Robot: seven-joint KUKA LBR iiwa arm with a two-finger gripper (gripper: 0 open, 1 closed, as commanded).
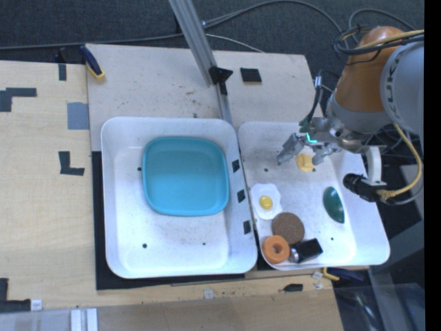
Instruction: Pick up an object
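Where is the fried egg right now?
The fried egg lies in the right bin, near its left wall, just above the brown cookie and the orange donut.

Two white bins side by side on a pale wooden bench (34,219): left bin (110,185) and right bin (265,140), touching along the middle. Lying flat in the left bin, a blue square plate (185,176). Under that bin, a black mat (97,219). Slanting down to the bins' shared edge, a metal bar (193,26). Near the bench's far left corner, possibly a clamp (91,61), blue and yellow. Stuck on the bench, a grey tape patch (78,115) and black tape (67,163). Beyond, dark cables (275,9).
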